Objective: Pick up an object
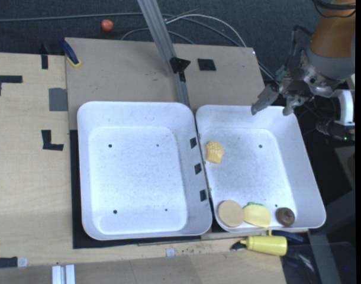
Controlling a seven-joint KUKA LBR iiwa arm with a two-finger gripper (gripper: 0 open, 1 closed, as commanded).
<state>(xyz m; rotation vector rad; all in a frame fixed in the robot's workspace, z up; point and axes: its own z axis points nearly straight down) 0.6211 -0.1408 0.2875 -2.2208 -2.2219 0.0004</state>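
Observation:
My gripper (274, 106) hangs open over the far right corner of the right bin (305, 158), its two grey fingers spread apart with nothing between them. In that bin a lumpy yellow piece (214, 152) lies near the left wall. Along the near wall sit a tan round disc (230, 213), a yellow rounded object (257, 215) and a small brown round object (285, 216). All of these lie well away from the gripper.
The left bin (86, 158) stands beside the right one. A grey slanted pole (163, 40) crosses behind the bins. A yellow tool (264, 245) lies on the bench in front of the right bin. A small orange ball (107, 24) rests far back.

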